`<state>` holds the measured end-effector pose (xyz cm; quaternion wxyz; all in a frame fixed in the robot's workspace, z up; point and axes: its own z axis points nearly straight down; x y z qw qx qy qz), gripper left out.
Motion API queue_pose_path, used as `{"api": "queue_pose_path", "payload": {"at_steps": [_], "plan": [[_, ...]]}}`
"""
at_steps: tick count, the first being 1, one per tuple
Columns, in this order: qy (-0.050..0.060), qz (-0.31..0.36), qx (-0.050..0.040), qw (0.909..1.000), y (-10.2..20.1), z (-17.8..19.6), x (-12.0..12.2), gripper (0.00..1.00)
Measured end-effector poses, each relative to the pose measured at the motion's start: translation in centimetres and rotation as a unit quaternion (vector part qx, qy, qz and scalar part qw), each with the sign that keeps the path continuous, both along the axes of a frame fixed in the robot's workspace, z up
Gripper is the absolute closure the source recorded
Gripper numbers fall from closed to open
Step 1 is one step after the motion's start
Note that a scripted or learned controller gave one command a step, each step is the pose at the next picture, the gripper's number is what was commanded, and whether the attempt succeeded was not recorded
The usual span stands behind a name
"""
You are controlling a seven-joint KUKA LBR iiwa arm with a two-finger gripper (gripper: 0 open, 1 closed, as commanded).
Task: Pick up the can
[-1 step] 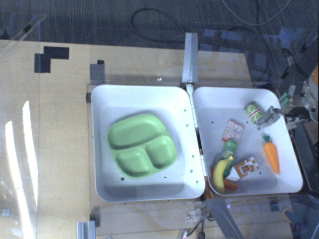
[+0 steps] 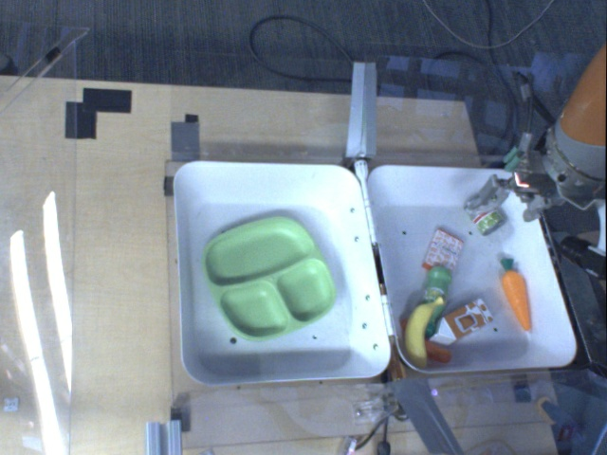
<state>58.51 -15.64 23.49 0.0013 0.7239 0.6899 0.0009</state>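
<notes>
While a green three-compartment plastic tray [image 2: 271,276] lies in the left white bin [image 2: 190,254], the small green-labelled can [image 2: 488,220] sits at the right bin's [image 2: 560,349] far side, between the gripper's [image 2: 505,197] parted fingers, gripped or not unclear.

Two white bins on the bench, seven things inside them.
One green tray [image 2: 270,275]; one can [image 2: 488,221], carrot [image 2: 516,295], banana [image 2: 418,329], bottle [image 2: 437,283], two cartons [image 2: 443,247] [image 2: 469,318].
</notes>
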Motion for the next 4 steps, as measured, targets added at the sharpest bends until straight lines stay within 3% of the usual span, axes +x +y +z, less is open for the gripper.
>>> {"api": "queue_pose_path", "payload": {"at_steps": [1, 2, 3, 4], "plan": [[0.0, -0.006, -0.0002, 1.0, -3.1, -12.8, 3.8, 0.0], [-0.001, 0.128, -0.0007, 0.9918, 2.7, -5.8, 8.5, 0.0], [-0.002, 0.198, -0.0008, 0.9803, 6.5, -14.8, 2.5, 0.0], [-0.003, 0.121, -0.0004, 0.9926, 6.2, -14.7, 0.2, 0.0]]}}
